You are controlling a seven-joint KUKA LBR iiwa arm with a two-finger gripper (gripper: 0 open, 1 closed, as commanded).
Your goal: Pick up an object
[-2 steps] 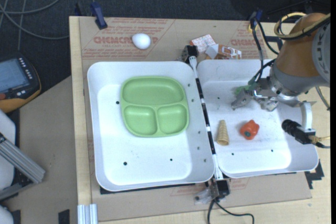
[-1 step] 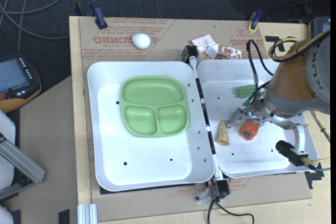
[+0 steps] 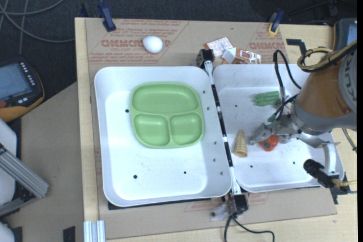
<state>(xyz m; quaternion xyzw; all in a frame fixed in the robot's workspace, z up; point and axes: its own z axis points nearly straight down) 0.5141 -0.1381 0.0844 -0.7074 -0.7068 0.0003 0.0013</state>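
Red object (image 3: 269, 143) just beside claw (image 3: 266, 132)

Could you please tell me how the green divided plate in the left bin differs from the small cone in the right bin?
The green divided plate is pale green, while the cone is tan. The plate is far larger, a broad rounded tray with three compartments; the cone is small and tapered. The plate lies flat in the left bin, and the cone lies on its side in the right bin. Each rests on a white bin floor.
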